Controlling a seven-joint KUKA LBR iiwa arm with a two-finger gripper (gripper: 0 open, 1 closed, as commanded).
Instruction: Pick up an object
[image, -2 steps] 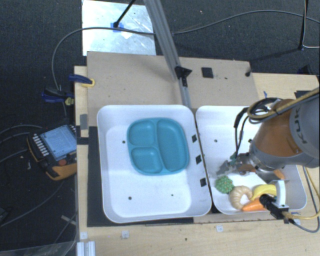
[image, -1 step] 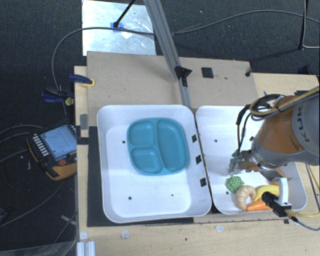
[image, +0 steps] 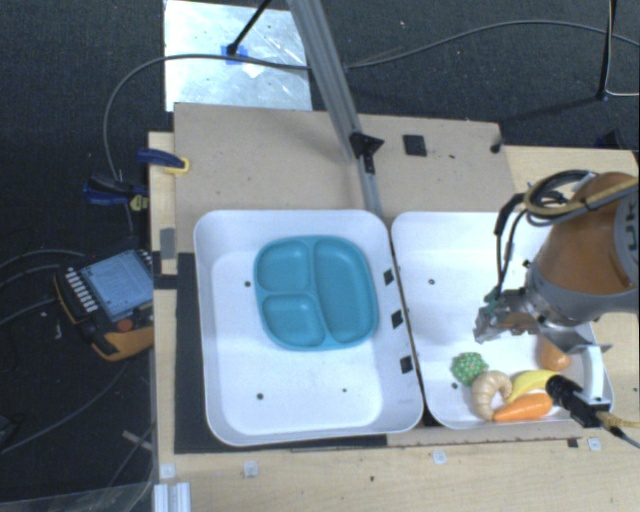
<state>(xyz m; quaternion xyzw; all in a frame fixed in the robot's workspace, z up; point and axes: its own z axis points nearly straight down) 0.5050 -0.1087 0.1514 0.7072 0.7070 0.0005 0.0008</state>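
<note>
Green broccoli toy (image: 467, 367) lies just below and slightly left of my fingers (image: 497, 322), atop the food cluster in the right bin (image: 440, 260); whether my fingers are spread, I cannot tell.

1. A single camera is looking down at a slant from above the desk (image: 300, 150), taking in both bins.
2. It is sitting far enough back that dark floor (image: 60, 80) is showing around the desk.
3. The left bin (image: 230, 400) and right bin (image: 440, 250) are lying side by side across the middle, with the arm (image: 590, 250) entering from the right.
</note>
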